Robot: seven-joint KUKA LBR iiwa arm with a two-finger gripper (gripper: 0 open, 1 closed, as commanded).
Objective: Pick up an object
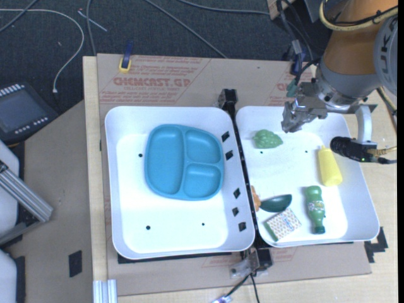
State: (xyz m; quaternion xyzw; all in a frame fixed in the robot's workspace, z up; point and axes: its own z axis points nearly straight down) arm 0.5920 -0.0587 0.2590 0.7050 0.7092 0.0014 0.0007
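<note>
Over the right bin [353,229] my end effector [294,124] hangs just right of the green lump [267,139], grip state I can't tell.

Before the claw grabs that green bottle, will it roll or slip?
The bottle lies on its side on the bin's smooth floor, so a nudge would probably roll it. It looks rounded and glossy, so it may slip from a pinch. It seems like light plastic.
</note>
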